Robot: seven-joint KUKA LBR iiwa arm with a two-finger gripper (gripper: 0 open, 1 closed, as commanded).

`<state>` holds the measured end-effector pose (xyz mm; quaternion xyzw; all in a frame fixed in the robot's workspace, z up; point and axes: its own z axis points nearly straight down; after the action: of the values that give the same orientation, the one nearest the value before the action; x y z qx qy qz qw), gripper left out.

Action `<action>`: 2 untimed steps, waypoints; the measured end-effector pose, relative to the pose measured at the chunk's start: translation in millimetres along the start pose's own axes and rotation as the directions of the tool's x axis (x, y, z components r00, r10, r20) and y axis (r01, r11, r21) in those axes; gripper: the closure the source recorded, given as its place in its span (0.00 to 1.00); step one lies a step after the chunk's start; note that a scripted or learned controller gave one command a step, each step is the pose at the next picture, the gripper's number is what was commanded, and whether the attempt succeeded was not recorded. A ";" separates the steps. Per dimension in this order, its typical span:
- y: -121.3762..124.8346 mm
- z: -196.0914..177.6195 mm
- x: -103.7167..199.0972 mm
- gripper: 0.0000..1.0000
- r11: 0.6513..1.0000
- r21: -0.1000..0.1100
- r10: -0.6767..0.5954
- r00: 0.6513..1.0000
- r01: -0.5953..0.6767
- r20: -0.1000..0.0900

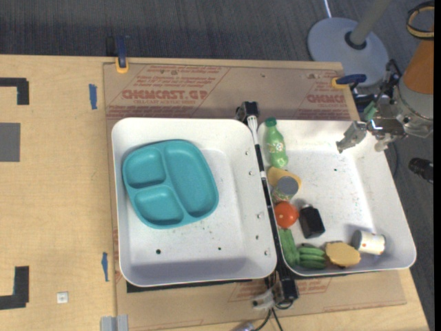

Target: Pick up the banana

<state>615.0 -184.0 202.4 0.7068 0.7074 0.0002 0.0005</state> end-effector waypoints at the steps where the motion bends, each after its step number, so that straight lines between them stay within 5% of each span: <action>1: -118.0 18.0 117.3 0.00 0.990 0.003 -0.141 0.990 0.141 -0.002; 2: -135.5 17.7 207.8 0.00 0.964 0.003 -0.266 0.964 0.266 -0.002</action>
<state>479.3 23.7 184.5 0.6053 0.7960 -0.0002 -0.0013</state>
